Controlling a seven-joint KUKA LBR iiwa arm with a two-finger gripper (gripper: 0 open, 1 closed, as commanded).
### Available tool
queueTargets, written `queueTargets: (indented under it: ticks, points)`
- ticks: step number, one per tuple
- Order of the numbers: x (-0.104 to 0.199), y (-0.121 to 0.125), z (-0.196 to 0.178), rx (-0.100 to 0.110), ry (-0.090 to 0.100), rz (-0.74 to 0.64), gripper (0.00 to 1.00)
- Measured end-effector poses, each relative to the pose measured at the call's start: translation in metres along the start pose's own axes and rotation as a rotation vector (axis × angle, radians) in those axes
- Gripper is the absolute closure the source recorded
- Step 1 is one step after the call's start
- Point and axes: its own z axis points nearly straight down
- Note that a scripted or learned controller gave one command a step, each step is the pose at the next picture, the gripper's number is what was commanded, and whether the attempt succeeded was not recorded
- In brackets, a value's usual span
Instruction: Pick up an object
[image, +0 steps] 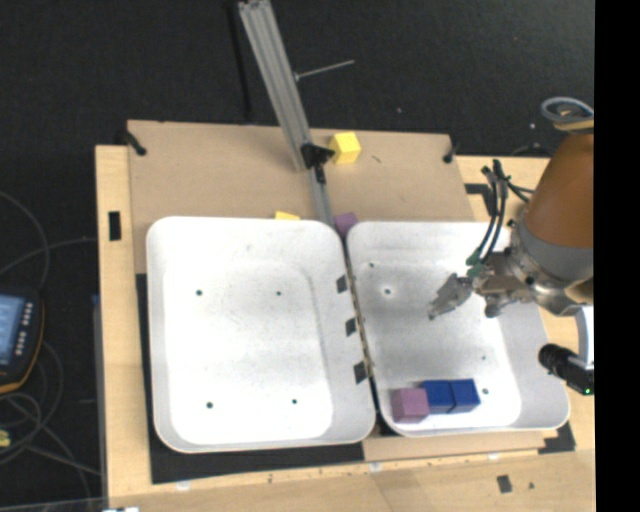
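Observation:
In the right bin (500, 240), a purple block (408, 403) lies against the front wall. A blue block (450, 394) sits right beside it, touching it on the right. My gripper (468, 302) hangs over the middle of the right bin, well behind and slightly right of the blocks. Its fingers (446, 297) are spread open with nothing between them. The grey arm with its orange band (565, 195) comes in from the right.
The left bin (170, 300) lies beside the right one. A yellow block (346, 147) sits on the bench behind the bins. A small yellow piece (287, 215) and a purple piece (345, 222) lie at the bins' back edge. A slanted metal rail (283, 90) rises at the back.

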Motion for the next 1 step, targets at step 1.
queueTargets:
  ticks: [1]
  points:
    - [-0.0943, 0.0244, 0.1592, 0.000, -0.001, -0.003, 0.00]
